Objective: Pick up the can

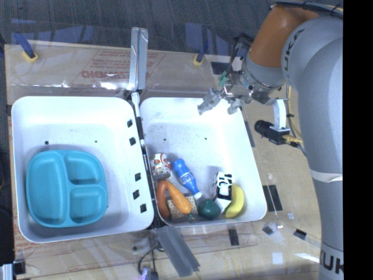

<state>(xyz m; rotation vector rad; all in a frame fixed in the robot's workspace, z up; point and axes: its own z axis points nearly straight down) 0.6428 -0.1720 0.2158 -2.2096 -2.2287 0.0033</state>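
The can (pixel 160 166) is a small red and white tin lying near the left wall of the right bin (pixel 192 127), just above the other items. My gripper (pixel 220 105) hangs over the far edge of the right bin, well above and to the right of the can. Its fingers (pixel 207 105) stand apart with nothing between them.
In the right bin's near part lie a blue bottle (pixel 185 176), a carrot (pixel 175 196), a green ball (pixel 209 209), a banana (pixel 235 202) and a black and white object (pixel 224 184). The left bin (pixel 70 112) holds a teal divided plate (pixel 66 186).
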